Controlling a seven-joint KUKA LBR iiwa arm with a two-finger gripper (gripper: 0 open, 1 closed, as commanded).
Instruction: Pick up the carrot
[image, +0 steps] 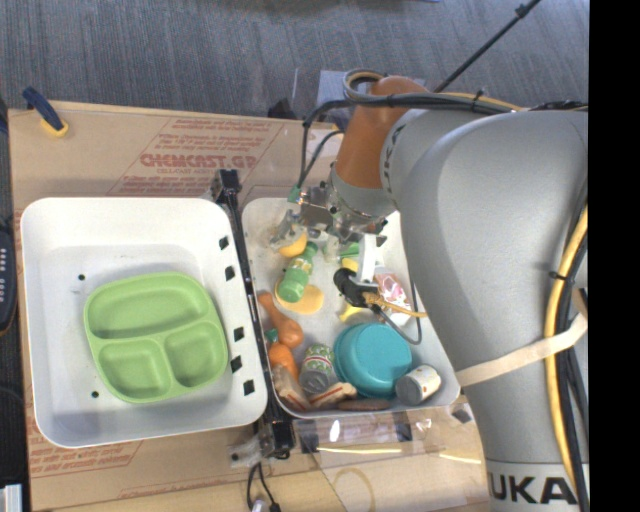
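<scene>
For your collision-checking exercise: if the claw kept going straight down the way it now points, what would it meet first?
Probably the green bottle, which lies just below the claw in the right bin, beside a yellow piece. Depth is unclear from this slant. The carrot lies further along, off that line.

You look down at a slant from one fixed camera above the bench, taking in both the left bin (40, 300) and right bin (258, 215), the arm (500, 250) bulking close at right

Grey arm's gripper (318, 228) hangs over the cluttered right white bin (420, 300), orange carrot (278, 318) by its left wall, green divided plastic tray (153, 335) in the left bin (50, 240).
</scene>
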